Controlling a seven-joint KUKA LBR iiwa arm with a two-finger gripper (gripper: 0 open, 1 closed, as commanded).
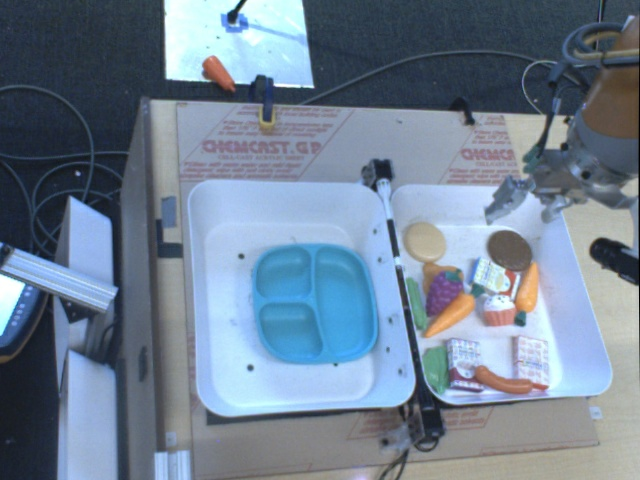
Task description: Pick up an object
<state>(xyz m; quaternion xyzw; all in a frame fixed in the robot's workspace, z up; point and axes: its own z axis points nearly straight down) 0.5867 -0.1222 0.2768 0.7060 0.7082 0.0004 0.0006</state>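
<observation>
My gripper [527,201] hangs over the back right corner of the right bin [580,298], its two fingers spread apart with nothing between them. Below and in front of it lie toy foods: a brown round cookie [509,250], a tan round biscuit [425,240], purple grapes [444,290], a carrot [452,313], an orange carrot [529,286], a cupcake [498,309], a small carton [489,276], two snack packets [463,359] [531,358] and a sausage [503,381].
The left bin [225,268] holds a blue divided tray [314,302]. A black bar [393,243] runs between the two bins. An orange item [218,70] lies on a white sheet beyond the bench. Cables trail at the left and back.
</observation>
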